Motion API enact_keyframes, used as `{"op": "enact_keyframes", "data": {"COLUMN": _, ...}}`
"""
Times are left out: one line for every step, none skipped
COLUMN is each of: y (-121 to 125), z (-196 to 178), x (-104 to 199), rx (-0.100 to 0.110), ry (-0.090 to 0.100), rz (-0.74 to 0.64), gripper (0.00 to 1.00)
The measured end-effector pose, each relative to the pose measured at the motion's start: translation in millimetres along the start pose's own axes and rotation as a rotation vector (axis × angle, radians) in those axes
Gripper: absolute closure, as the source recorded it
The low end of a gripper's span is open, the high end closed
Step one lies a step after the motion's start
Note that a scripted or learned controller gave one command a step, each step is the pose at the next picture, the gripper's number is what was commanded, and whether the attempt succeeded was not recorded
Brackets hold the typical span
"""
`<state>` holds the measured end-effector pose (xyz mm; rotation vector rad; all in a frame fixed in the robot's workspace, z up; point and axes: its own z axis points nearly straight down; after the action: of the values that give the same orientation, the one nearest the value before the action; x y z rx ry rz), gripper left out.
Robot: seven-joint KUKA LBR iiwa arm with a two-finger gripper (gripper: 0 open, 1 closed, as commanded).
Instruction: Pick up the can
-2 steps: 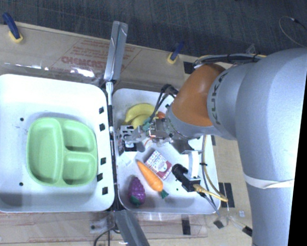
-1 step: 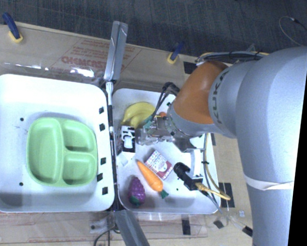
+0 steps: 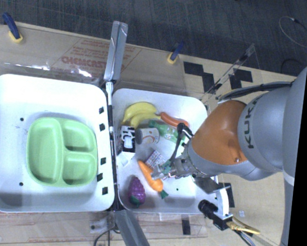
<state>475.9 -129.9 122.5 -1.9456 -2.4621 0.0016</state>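
Grey arm overhangs right bin; end effector above can, finger state indeterminable

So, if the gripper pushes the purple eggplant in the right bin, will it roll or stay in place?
The eggplant looks rounded and smooth, so it would probably roll or slide a little. It lies near the bin wall, which would likely stop it soon. The carrot beside it may also get nudged.
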Motion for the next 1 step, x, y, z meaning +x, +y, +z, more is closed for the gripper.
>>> {"op": "enact_keyframes", "data": {"y": 6.0, "z": -124.4, "x": -28.1, "rx": -0.003, "ry": -0.005, "rz": -0.419, "gripper": 1.00}}
